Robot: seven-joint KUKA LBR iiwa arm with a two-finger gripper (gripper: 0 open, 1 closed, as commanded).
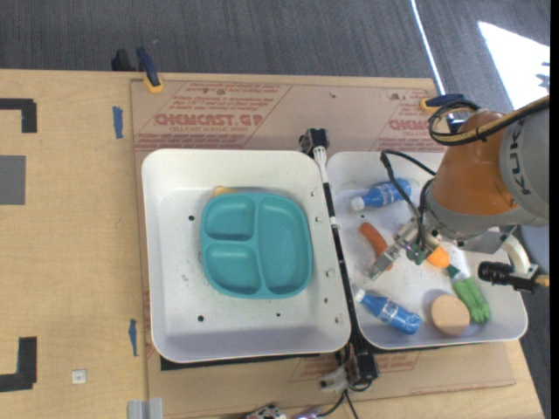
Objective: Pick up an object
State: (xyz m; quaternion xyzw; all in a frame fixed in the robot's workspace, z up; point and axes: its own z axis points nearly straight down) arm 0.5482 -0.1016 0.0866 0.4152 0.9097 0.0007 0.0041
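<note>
The end effector (389, 258) hung low in the right bin (515, 330), its fingers spread apart and closed on nothing, just below the orange sausage-shaped toy (374, 237). A blue bottle (391, 313) lay nearer the front wall, another blue bottle (382, 195) toward the back, a tan round block (451, 314) and green piece (471, 298) off to the side. The left bin (166, 234) held a teal divided plate (258, 243). This looked like the approach step; next, the fingers likely needed to settle around the orange toy and close.

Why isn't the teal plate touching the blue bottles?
Apart. The camera view shows the teal plate in the left bin, the blue bottles in the right bin.
</note>
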